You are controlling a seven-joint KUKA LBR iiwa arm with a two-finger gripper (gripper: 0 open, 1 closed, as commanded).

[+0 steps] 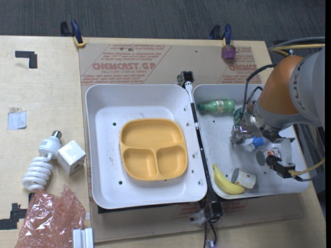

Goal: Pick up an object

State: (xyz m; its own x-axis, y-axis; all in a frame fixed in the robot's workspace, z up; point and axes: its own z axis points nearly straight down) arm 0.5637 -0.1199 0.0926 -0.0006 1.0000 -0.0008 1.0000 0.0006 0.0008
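Note:
The right bin (207, 138) holds a green bottle (217, 106) lying near its far side, a yellow banana (225, 182) at the near edge, and a small white cup (243, 178) lying next to the banana. My gripper (241, 135) is down inside this bin, right of the middle, over a small blue and white object (256, 142). A white item with red marks (272, 153) lies just to the right of that. The arm's wrist covers the bin's far right part.
The left bin (101, 138) contains a yellow divided tray (153, 149). On the bench to the left lie a spiral light bulb (40, 167), a white cube (71, 156) and a crumpled pink bag (49, 221). A purple item (228, 51) sits on the cardboard behind the bins.

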